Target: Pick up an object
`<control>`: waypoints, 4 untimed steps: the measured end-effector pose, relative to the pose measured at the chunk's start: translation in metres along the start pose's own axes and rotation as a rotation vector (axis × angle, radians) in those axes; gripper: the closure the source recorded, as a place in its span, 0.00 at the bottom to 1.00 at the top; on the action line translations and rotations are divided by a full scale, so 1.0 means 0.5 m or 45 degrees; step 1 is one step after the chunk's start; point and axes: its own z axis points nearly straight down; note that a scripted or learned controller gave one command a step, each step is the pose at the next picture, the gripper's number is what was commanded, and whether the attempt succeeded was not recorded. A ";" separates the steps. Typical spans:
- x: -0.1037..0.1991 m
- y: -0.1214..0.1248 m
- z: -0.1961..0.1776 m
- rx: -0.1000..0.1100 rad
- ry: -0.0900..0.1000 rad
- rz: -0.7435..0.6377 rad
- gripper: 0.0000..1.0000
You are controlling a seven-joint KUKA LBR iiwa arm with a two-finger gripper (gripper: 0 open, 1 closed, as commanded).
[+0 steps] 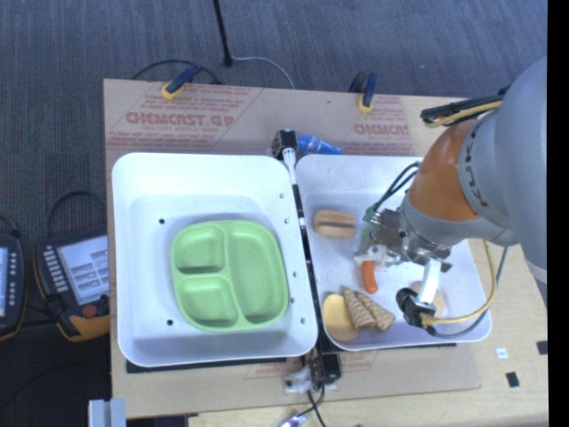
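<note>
Hidden: wrist and orange band cover the gripper from above; whether the fingers are open or closed, cannot tell.
Carrot: small, orange, in right bin, just below the gripper; long axis runs roughly up-down in view, upper end under the gripper body.
Hot dog bun: left of gripper, long axis left-right.
Cone-shaped brown piece: beside a yellow round item, near bin's lower edge.
Left bin: green divided tray.
</note>
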 end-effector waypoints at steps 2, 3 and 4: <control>-0.021 -0.061 0.038 -0.005 0.002 -0.348 0.00; -0.023 -0.059 0.017 -0.007 0.000 -0.346 1.00; -0.023 -0.059 0.017 -0.006 0.000 -0.346 0.00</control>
